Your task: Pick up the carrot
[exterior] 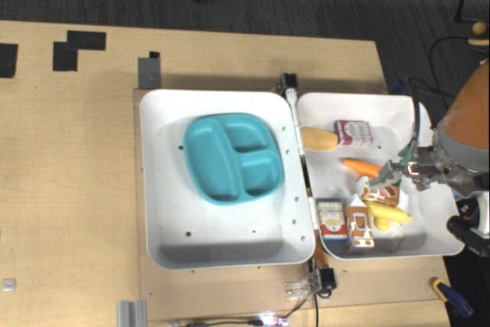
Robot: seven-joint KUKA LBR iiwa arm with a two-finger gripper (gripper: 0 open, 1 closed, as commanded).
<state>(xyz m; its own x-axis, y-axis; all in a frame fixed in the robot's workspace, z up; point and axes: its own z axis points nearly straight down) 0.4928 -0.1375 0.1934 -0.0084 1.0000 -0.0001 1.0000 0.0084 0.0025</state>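
small cartons (pixel 344 220) crowd front of right bin (pixel 406 109); carrot (pixel 361 166) lies mid-bin, pincer (pixel 390 174) just beside its right end, grip state unclear. risk: banana (pixel 387 214) close, snagged instead.

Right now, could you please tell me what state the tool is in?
Tool: at the carrot's right end in the right bin; open or shut cannot be told.

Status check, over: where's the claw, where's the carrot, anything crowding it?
Gripper low in right bin, at carrot's end. Carrot flat on bin floor, not lifted. Banana and small cartons close below it.
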